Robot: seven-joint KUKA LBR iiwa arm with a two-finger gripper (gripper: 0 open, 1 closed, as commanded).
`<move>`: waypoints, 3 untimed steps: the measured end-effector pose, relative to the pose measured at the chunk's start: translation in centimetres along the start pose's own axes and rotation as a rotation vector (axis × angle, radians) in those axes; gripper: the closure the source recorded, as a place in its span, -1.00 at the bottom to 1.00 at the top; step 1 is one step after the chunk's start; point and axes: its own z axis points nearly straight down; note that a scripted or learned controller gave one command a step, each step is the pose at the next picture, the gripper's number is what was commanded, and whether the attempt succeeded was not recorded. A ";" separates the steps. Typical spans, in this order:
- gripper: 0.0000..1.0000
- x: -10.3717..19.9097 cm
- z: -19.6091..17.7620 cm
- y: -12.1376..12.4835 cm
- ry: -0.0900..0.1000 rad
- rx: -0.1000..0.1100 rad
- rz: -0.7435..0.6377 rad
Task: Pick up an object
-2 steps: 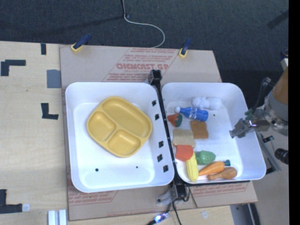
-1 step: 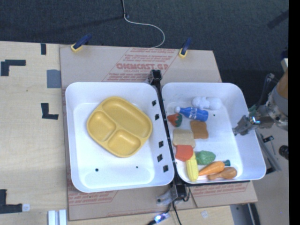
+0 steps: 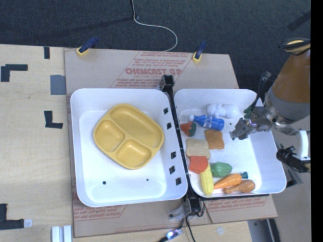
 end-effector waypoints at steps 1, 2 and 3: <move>1.00 4.2 0.6 3.4 -0.001 -0.001 0.001; 1.00 9.2 -0.5 6.6 -0.001 -0.002 0.000; 1.00 13.9 -1.6 9.4 -0.001 -0.002 0.001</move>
